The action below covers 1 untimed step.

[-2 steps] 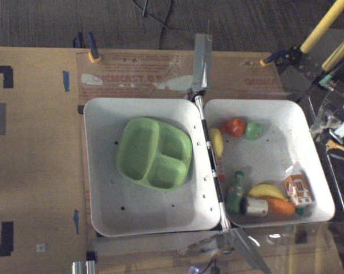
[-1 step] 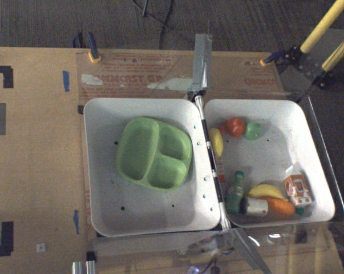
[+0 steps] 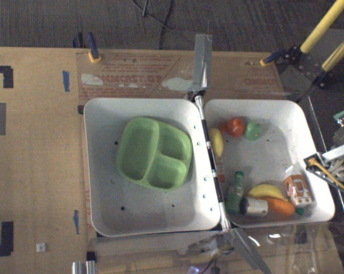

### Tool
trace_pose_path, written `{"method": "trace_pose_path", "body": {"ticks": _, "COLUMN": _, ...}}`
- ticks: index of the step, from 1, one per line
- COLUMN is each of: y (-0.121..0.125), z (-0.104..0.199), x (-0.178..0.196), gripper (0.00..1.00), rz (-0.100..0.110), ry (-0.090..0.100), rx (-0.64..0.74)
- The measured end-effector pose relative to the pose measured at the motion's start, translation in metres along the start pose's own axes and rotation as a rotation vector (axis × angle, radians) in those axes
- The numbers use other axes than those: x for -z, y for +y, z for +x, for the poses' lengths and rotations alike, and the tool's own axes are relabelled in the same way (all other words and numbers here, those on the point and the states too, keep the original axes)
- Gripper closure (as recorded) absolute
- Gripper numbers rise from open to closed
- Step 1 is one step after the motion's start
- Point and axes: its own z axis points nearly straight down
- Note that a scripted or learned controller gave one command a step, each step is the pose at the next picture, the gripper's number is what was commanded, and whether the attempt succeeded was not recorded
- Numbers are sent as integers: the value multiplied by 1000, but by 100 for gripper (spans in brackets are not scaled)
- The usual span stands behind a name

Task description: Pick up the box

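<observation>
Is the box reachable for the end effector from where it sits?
Probably yes. The box lies on top by the right bin's right wall, just below-left of the end effector. Only the carrot and banana crowd its left side.

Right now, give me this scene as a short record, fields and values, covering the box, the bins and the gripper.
box: small orange and white carton, near right corner of the right bin
beside box: carrot, banana, green bottle
far end of right bin: tomato, green fruit, yellow piece
left bin: holds green divided plate
gripper: at right bin's right rim, apart from the box
task state: box not yet picked up
</observation>
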Motion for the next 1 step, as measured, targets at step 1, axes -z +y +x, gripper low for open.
{"method": "trace_pose_path", "body": {"ticks": 1, "y": 0, "z": 1, "x": 121, "gripper": 100, "rz": -2, "ry": 1, "rx": -201}}
